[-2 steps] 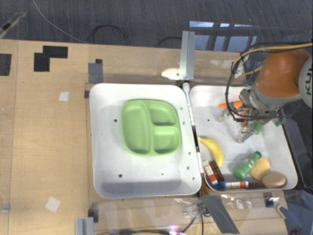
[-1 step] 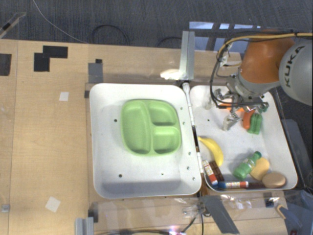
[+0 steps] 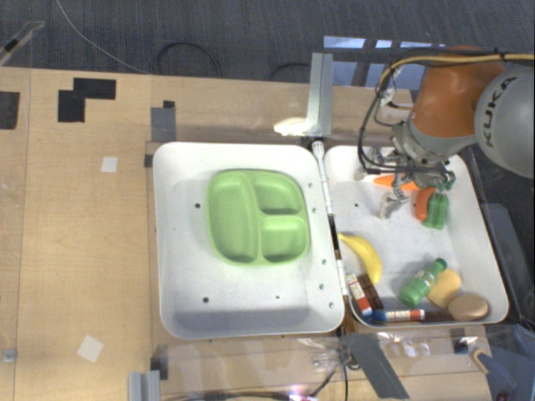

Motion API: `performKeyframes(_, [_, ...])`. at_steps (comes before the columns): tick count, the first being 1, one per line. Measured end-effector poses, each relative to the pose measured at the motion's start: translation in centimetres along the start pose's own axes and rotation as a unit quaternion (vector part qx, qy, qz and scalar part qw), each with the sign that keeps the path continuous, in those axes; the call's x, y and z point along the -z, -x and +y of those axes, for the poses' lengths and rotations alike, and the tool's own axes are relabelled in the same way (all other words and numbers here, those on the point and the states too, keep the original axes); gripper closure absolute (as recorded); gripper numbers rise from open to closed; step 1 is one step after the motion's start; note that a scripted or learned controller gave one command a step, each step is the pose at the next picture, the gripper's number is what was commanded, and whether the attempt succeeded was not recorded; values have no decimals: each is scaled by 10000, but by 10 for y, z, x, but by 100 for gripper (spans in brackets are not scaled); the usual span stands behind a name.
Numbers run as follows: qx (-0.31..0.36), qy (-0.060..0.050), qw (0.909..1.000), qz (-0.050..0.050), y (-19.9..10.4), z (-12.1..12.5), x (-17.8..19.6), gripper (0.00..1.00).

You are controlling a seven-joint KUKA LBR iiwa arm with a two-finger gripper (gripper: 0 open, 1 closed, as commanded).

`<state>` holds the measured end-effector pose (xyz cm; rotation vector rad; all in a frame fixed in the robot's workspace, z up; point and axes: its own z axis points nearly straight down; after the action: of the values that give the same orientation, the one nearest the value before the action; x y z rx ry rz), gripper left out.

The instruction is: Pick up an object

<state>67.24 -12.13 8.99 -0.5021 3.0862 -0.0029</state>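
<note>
Pincer [image 3: 407,192] hangs low in the upper part of the right bin [image 3: 493,257], at frame upper right, under the grey arm [image 3: 468,107] with its orange band; cannot tell if it is spread or pressed together, and nothing visibly sits between its tips. Orange carrot [image 3: 384,181] lies just left of it, partly hidden. Orange-and-green toy [image 3: 433,207] lies just right, close to the pincer. Lower in the same bin: banana [image 3: 365,256] near the left wall, green bottle [image 3: 421,282] and yellow piece [image 3: 445,287] side by side, round tan piece [image 3: 468,308] at lower right, marker [image 3: 401,315] along the bottom wall, small dark-red item [image 3: 361,292] beside the banana. Left bin [image 3: 180,307] at frame centre holds a green divided tray [image 3: 255,215]. Both bins sit on the wooden bench [image 3: 75,241].
</note>
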Motion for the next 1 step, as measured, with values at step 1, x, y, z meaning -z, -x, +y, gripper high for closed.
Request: performKeyframes(1, [1,-24,10000,-71,4,-1,16,100])
